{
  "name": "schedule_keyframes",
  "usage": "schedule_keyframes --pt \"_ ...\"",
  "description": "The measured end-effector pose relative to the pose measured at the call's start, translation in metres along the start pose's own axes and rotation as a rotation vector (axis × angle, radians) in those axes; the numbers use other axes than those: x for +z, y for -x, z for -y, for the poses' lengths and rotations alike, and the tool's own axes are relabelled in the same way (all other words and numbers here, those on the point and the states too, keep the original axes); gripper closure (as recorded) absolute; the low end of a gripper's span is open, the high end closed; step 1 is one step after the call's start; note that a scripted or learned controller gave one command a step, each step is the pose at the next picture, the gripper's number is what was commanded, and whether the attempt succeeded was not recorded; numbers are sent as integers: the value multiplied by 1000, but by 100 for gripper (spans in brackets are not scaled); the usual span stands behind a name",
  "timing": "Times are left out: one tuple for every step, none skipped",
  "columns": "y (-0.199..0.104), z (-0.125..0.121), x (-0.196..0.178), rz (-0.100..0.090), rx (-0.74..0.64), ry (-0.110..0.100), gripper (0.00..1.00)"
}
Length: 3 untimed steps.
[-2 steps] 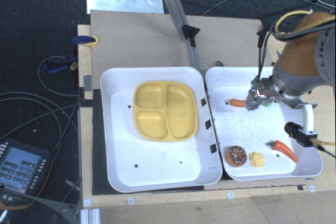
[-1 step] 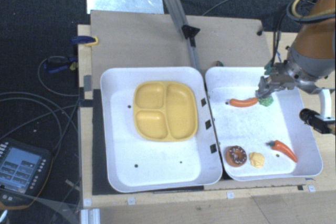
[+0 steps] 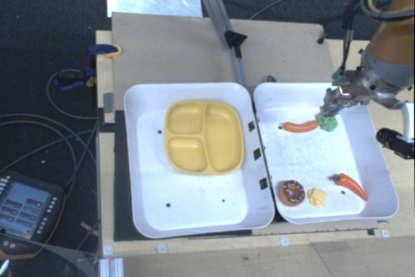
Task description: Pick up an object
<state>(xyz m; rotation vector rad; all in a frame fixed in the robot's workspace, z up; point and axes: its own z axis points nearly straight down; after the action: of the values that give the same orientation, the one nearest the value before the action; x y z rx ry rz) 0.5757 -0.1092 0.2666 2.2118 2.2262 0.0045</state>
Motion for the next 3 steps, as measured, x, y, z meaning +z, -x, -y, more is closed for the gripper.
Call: schedule_keyframes --pt "-58 -2 -3 -2 -4 -1 100" --pt "-114 -2 -4 -3 -5 -3 100" --pt "-163 -9 17 -2 -4 -5 100"
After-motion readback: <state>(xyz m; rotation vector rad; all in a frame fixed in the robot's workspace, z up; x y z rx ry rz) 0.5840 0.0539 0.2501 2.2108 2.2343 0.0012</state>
